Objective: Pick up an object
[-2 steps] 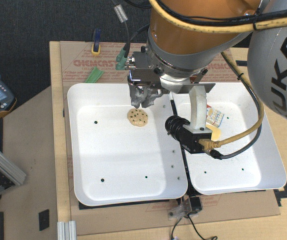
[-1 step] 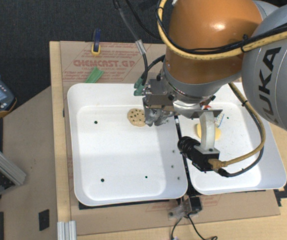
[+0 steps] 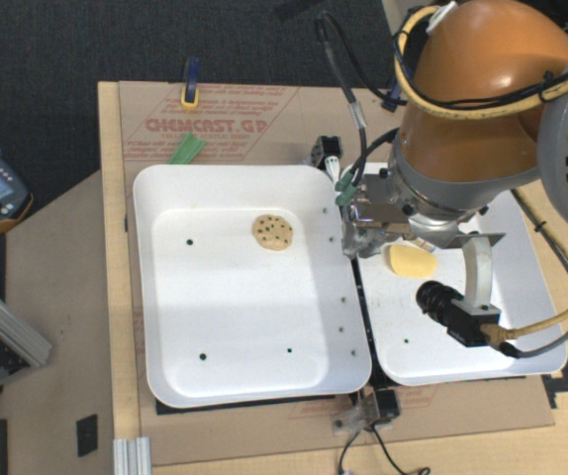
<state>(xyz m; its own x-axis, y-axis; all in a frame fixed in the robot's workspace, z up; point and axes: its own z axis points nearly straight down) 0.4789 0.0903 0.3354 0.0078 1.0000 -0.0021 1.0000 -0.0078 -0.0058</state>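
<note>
A round tan cookie (image 3: 272,232) with dark chips lies in the left white bin (image 3: 215,354), toward its far middle. A pale yellow piece (image 3: 412,260) rests in the right white bin (image 3: 432,359), just under the arm's wrist. The gripper (image 3: 403,234) hangs over the right bin's left part, right above that yellow piece. The big orange and grey wrist housing hides its tips.
A black cylindrical part (image 3: 454,312) on a grey bracket juts from the wrist over the right bin. Cables loop around the arm. A brown cardboard sheet (image 3: 215,117) lies under both bins, with a green scrap (image 3: 186,149) and a blue-yellow clamp (image 3: 191,85) at its far edge.
</note>
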